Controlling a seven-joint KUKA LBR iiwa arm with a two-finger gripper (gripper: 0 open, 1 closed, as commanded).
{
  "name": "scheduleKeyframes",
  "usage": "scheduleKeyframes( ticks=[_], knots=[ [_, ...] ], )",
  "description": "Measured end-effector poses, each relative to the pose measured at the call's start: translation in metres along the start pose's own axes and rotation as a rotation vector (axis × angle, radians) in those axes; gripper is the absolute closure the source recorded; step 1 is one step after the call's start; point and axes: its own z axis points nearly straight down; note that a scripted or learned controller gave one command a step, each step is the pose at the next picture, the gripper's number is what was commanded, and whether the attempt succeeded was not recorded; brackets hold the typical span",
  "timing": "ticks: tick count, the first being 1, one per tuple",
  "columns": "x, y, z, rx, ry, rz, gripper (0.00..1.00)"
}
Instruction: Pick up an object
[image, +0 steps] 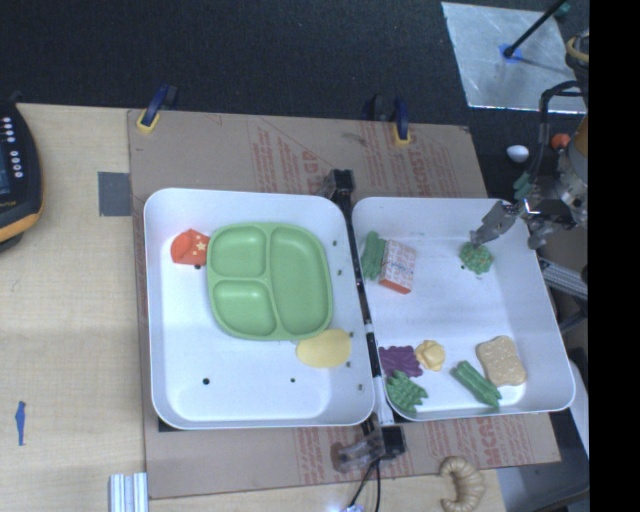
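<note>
From the camera view, the counter (70, 330) carries 2 shallow white bins side by side on a brown cardboard sheet (300, 150). The left white bin (250, 400) holds a green 3-compartment plastic plate (270, 280) near its far edge, a red toy piece with a yellow star (188, 247) touching the plate's left rim, and a pale yellow lemon-shaped toy (324, 349) touching the plate's near right corner.

The right white bin (450, 330) holds a long green toy pod (373, 255) beside its left wall, with a small red-and-white packet (399, 267) just beside that. Along its near edge lie a purple toy grape bunch (399, 358), a small yellow lumpy toy (430, 353), a dark green leafy toy (405, 390), a green toy bean (476, 383) and a tan bread-slice toy (500, 360).

A bushy green broccoli-like toy (476, 258) sits near the right bin's far right corner. The grey arm's claw (497, 222) hangs just above and right of it; whether its fingers are spread or pressed together, I cannot tell, and nothing shows between them.
</note>
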Motion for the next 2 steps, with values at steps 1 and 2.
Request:
scheduleKeyframes(
  ticks=[1, 2],
  knots=[
    [0.044, 0.022, 0.142, 0.011, 0.004, -0.006, 0.00],
    [0.079, -0.002, 0.152, -0.012, -0.005, -0.001, 0.00]
  ],
)
